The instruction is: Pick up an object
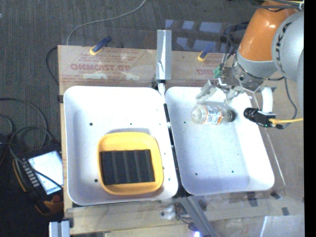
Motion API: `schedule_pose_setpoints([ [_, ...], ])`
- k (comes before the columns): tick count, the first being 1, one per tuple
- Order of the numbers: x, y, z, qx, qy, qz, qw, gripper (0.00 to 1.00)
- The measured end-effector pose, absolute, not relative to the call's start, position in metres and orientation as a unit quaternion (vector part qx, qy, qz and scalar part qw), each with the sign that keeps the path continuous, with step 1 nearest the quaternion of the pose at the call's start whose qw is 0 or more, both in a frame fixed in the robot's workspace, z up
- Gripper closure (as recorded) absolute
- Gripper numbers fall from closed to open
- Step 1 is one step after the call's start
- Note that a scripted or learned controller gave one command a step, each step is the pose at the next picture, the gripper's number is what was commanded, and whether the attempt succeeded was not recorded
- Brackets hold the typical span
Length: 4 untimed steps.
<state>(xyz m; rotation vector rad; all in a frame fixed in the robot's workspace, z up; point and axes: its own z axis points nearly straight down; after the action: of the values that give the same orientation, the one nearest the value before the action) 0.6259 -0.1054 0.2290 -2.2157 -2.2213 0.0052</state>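
A small clear plastic bottle (212,115) with a dark cap lies on its side near the back of the right bin (222,167). My gripper (217,95) hangs just above and behind the bottle, its two fingers spread wide apart, one at the left (204,94) and one at the right (230,97). Nothing sits between the fingers. A yellow tray-like object with a dark ribbed inset (130,164) rests in the front half of the left bin (84,107).
The two white bins meet at a dark divider (168,127) in the middle. A cardboard sheet (108,68) lies behind them with two clamps on it. A handheld device (42,169) and cables lie on the floor at the left.
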Motion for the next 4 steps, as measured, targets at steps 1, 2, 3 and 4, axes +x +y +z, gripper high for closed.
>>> schedule_pose_setpoints([
  [1, 0.654, -0.162, 0.128, -0.647, -0.762, 0.0013, 0.002, 0.0],
  [2, 0.603, -0.194, 0.095, -0.571, -0.821, 0.0003, 0.001, 0.0],
  [3, 0.538, -0.179, 0.093, -0.482, -0.876, -0.0026, -0.012, 0.0],
  [4, 0.54, -0.178, 0.102, -0.483, -0.876, -0.0043, -0.011, 1.0],
])
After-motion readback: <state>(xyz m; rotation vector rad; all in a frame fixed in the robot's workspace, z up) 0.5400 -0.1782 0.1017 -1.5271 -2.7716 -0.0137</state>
